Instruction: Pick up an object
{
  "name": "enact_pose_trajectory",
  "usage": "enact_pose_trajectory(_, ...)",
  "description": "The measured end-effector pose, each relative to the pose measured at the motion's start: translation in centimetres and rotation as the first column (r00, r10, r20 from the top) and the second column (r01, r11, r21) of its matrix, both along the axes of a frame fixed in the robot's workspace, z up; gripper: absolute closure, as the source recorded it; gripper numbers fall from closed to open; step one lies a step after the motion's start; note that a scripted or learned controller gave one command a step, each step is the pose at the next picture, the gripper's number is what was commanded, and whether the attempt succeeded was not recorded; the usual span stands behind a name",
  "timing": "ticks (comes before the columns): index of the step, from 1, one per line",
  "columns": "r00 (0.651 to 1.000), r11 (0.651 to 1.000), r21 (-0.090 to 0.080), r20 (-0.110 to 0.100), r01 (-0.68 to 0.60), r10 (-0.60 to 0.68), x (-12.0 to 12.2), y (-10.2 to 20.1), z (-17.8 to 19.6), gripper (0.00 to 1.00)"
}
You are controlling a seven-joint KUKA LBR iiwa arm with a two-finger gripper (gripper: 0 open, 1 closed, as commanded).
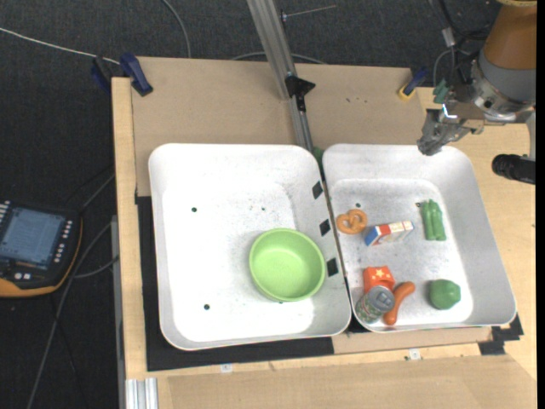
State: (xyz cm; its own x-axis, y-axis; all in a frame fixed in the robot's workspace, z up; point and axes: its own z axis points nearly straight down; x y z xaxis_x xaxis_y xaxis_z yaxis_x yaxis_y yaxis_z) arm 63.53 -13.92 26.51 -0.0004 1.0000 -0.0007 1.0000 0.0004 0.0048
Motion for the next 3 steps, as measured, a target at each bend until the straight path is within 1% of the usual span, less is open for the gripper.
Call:
enact_pose_trajectory(1,1.0,1.0,0.002,-0.004,-0.004,0.004,-0.5,5.0,0.1,1.0)
enact_pose_trajectory(2,1.0,1.0,0.002,-0.005,-0.004,0.004,-0.8,10.1,-1.4,1.0)
enact_pose_trajectory(3,1.0,1.0,0.002,-0.006,-0.004,0.004,-0.3,15.6,-2.9,1.0)
